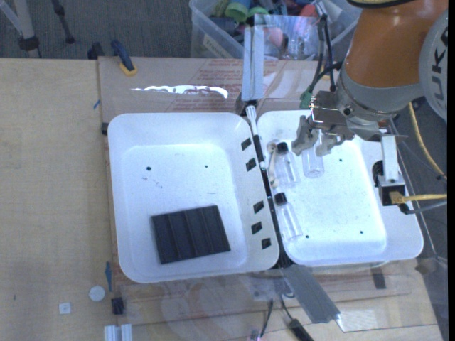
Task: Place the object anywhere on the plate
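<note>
A dark ribbed rectangular plate (190, 234) lies flat in the left bin (142, 137), toward its front. My gripper (314, 146) hangs over the back left part of the right bin (370, 226). It is shut on a small clear vial (313, 163), which pokes down from between the fingers. The plate is well to the left of the gripper and nearer the front, across the divider between the bins.
Two more clear vials with black caps lie in the right bin by the divider, one (285, 168) just left of the gripper and one (288, 219) nearer the front. A tub of colourful items (249, 9) stands behind the bins. A cable (419, 199) runs at the right.
</note>
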Tool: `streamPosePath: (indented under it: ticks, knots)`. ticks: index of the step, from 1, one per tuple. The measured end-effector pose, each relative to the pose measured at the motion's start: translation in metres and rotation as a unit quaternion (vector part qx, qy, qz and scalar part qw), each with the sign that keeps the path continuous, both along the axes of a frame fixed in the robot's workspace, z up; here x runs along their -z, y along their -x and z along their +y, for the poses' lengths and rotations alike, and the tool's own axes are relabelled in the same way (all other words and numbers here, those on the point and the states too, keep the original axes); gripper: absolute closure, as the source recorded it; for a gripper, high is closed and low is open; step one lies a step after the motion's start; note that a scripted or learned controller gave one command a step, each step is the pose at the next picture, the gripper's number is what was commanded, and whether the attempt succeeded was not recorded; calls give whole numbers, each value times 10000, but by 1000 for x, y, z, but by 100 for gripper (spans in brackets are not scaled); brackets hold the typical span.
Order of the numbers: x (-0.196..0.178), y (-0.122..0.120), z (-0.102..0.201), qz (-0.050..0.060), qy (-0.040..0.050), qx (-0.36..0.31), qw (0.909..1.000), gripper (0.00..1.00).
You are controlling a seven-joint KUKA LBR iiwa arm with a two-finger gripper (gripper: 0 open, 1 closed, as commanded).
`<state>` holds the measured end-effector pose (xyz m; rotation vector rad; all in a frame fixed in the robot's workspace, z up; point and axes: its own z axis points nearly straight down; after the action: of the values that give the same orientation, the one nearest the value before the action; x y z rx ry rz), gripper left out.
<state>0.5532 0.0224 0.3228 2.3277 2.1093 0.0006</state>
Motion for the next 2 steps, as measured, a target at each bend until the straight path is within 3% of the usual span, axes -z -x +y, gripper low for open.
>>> streamPosePath:
  ticks: [1, 2]
  knots:
    - [-6, -13, 86, -7, 0, -344, 9994, 100]
    - [24, -14, 161, 22, -1, -765, 9971, 100]
